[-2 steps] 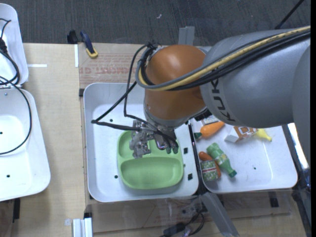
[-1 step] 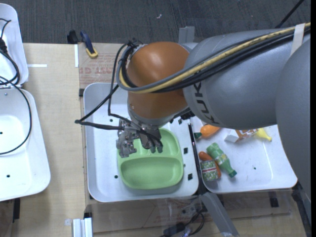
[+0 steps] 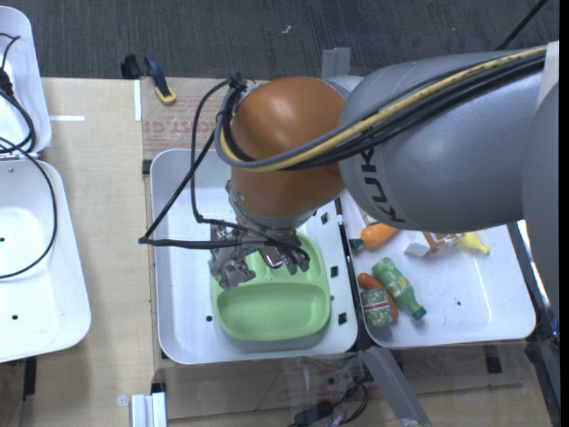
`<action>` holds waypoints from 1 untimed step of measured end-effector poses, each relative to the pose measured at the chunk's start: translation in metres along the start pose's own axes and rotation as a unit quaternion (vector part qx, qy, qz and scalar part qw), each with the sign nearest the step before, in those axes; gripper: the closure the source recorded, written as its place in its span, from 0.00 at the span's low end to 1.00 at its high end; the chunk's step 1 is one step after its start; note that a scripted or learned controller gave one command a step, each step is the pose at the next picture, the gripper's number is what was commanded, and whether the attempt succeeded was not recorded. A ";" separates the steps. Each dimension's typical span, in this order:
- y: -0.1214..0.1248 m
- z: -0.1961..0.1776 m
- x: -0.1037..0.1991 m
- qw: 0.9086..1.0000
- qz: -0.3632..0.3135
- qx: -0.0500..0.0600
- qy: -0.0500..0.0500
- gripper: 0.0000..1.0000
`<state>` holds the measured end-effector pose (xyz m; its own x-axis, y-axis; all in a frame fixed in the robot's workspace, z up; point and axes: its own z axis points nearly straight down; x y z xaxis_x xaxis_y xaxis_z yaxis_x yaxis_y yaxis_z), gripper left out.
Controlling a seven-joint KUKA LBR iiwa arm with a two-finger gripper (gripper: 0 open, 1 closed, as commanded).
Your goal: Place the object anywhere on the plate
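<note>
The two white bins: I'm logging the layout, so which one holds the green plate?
The left bin, the one under the end effector, holds the green plate. The right bin holds small toy foods instead, among them a green bottle.

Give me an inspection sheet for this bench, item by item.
Surface: wooden bench bearing two white bins, left bin and right bin.
Job's things: green plate in the left bin; whether an object lies on it, cannot tell.
Clutter: right bin holds a green bottle, a carrot, a banana and a small can.
Gripper: gripper over the plate's far edge; held object not visible.
Cables: black cables loop from the wrist across the left bin.
Surroundings: blue-yellow clamp at the bench's far edge; dark floor beyond.
</note>
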<state>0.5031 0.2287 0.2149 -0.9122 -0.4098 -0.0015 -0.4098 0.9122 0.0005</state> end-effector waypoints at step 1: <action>-0.001 0.009 -0.003 0.997 -0.075 0.000 0.000 1.00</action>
<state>0.5067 0.2289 0.2061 -0.8409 -0.5412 -0.0008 -0.5412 0.8409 0.0005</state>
